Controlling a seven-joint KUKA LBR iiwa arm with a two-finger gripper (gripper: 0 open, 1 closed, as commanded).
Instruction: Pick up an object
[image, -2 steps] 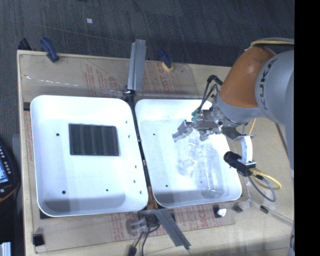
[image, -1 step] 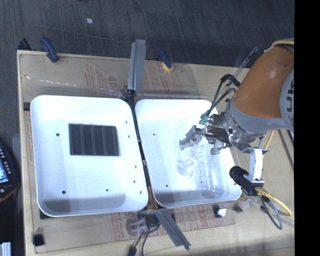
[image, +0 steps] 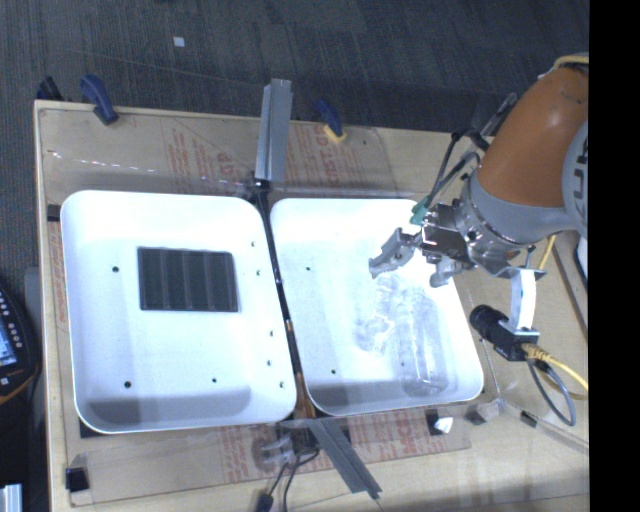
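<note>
Clear plastic bottle (image: 418, 345), transparent and faintly glinting, lying in the right bin (image: 310, 300) toward its right wall and near corner, beside a crumpled clear wrapper (image: 378, 318). Bins are smooth, white, round-cornered; the left bin (image: 90, 300) holds a dark ribbed rectangular block (image: 188, 279). The gripper (image: 415, 258) hangs above the bottle's far end, fingers spread, grasping nothing.

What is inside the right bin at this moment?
The right bin holds clear, see-through plastic items lying toward its right side, hard to separate by outline. The gripper hangs above them. Anything beneath the clear pile or the gripper is hidden.
</note>
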